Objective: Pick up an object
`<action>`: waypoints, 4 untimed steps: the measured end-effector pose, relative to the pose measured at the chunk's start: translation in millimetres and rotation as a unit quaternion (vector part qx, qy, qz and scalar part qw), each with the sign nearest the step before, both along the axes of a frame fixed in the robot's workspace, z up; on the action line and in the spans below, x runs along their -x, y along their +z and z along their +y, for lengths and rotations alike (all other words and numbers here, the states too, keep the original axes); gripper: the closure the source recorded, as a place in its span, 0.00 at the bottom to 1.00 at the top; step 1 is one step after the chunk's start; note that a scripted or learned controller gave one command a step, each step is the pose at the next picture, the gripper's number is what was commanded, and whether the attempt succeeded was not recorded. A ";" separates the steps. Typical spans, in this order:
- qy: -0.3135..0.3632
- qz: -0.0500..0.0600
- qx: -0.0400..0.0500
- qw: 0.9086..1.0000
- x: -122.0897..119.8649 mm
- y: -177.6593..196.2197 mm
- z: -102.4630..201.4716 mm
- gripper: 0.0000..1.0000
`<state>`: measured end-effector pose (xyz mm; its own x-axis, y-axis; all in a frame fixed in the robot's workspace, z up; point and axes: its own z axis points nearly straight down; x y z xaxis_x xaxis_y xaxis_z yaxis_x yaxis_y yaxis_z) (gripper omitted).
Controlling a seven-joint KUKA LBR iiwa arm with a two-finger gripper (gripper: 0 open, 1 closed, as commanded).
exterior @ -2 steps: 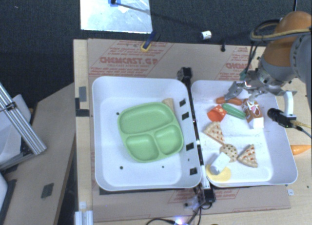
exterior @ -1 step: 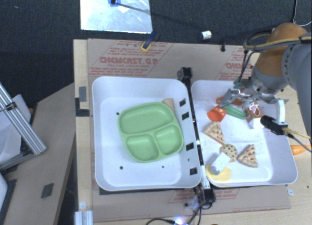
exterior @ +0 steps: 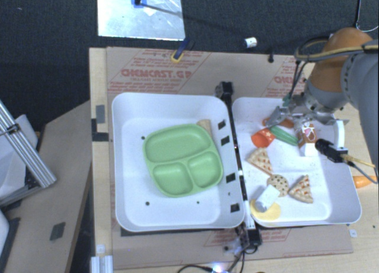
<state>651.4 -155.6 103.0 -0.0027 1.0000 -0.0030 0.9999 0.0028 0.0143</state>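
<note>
Gripper (exterior: 283,113) sits low over the far part of the right bin (exterior: 343,206), arm coming in from the right w/ orange band above the wrist; can't tell whether it's open or closed, and nothing shows clearly between the tips. Closest to it, just toward the camera: a green stick-shaped piece (exterior: 284,135), long axis running diagonal, one end up by the gripper, other end pointing right and toward the near side. Touching its left end is an orange-red rounded piece (exterior: 263,138), stubby, no clear long axis. Just right of the gripper, a small brown-and-white packet (exterior: 307,136) stands roughly upright, partly under the wrist. Further toward the camera: a tan triangular cracker (exterior: 259,160), tip pointing away from the gripper; a round speckled cookie (exterior: 277,183); a second triangular slice w/ red dots (exterior: 301,189), tip pointing up toward the gripper; a yellow crescent (exterior: 266,211) w/ a white block (exterior: 268,195) lying on it, near the front-left corner. Items are bunched in the left-centre of this bin; its right side and near-right corner are bare white. Well to the gripper's left, past the divider, the left bin (exterior: 127,147) holds a green 3-compartment tray (exterior: 182,159), tilted diagonal, w/ bare floor around it
</note>
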 end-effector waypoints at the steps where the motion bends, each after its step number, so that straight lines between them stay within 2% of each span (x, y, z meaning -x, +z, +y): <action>1: 0.000 0.001 0.000 1.000 0.1 8.4 0.1 1.00; 2: 0.001 0.005 -0.001 1.000 5.7 59.2 7.2 1.00; 3: 0.001 0.003 -0.001 1.000 -2.4 107.0 2.4 1.00; 4: 0.001 0.005 -0.001 1.000 -3.4 122.6 2.3 1.00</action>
